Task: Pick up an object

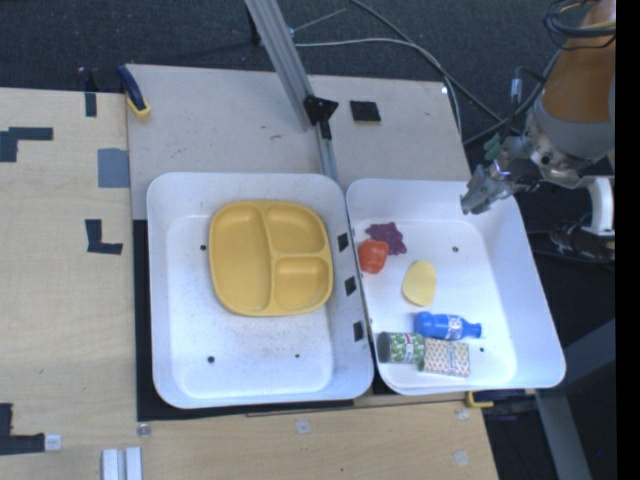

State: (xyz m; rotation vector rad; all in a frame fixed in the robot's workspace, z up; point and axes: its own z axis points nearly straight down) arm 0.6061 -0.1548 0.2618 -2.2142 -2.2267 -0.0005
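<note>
The right white bin [500, 258] holds several small items: a purple grape bunch [385, 235], a red-orange tomato [373, 257], a pale yellow chip-shaped piece [420, 283], a blue bottle [446, 326] lying on its side, and a green-and-white packet [424, 352]. My gripper [477, 195] hangs over the bin's upper right corner, well apart from all of them. Nothing shows between its fingers. The grey arm with its orange band [580, 78] comes in from the right.
The left white bin [180, 298] carries a yellow compartment plate [270, 258]. A slanted metal pole [285, 53] crosses the back of the bench. Cables trail across the dark floor behind. A yellow-blue clamp [133, 93] sits at the back left.
</note>
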